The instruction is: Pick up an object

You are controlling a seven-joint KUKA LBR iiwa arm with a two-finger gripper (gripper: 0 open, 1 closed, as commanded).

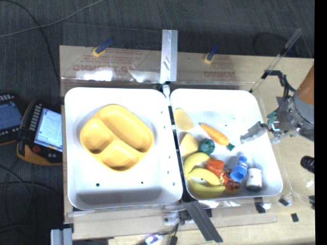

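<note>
The carrot (214, 133) lies in the right bin (240, 101), long axis slanting from upper left to lower right, green tip toward the end effector (254, 132), which hovers just beside it; whether it is open I cannot tell.

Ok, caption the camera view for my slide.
Gripper poised over the right bin near a toy carrot; yellow bread-shaped toy fills the left bin.

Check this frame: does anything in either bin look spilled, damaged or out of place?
Nothing stands out. The yellow bread-shaped object sits alone in the left bin; the carrot, bananas and small bottle are crowded in the right bin, none spilled over its rim.
</note>
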